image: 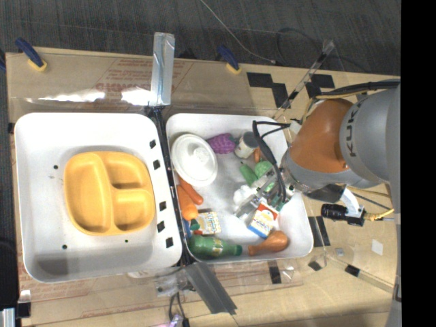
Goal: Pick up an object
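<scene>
Pincer [261, 199] hung low in crowded right bin [300, 240]; grip state impossible to tell. Small carton [262, 221] and carrot [268, 243] packed close. Risk: bumping neighbours, grabbing nothing.

- One fixed camera, mounted above the bench [82, 70], looking down at a slight slant.
- Framing: middle distance; both white bins in full, left bin [27, 182] and right bin [300, 227] side by side.
- Dark floor [102, 5] along the top edge.
- Arm [340, 142] enters from the right side of frame.
</scene>
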Controlling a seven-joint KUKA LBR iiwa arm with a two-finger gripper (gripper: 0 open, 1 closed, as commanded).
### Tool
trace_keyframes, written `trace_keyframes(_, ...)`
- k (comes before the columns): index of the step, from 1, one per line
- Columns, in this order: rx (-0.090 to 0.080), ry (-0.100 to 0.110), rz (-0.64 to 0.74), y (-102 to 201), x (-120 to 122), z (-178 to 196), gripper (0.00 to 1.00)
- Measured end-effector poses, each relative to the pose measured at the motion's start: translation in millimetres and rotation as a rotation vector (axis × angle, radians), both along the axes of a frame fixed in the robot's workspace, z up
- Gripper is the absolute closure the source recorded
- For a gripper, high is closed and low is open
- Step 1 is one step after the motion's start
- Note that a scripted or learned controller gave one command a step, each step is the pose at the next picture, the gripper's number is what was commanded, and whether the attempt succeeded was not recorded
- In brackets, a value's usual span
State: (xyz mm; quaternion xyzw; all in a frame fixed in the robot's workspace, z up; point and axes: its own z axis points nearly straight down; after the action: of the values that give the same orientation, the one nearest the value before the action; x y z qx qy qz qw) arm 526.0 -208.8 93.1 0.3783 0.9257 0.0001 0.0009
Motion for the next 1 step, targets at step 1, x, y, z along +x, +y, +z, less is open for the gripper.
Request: trace_keyframes(1,0.0,0.0,0.0,0.2,0.1,0.0,0.0)
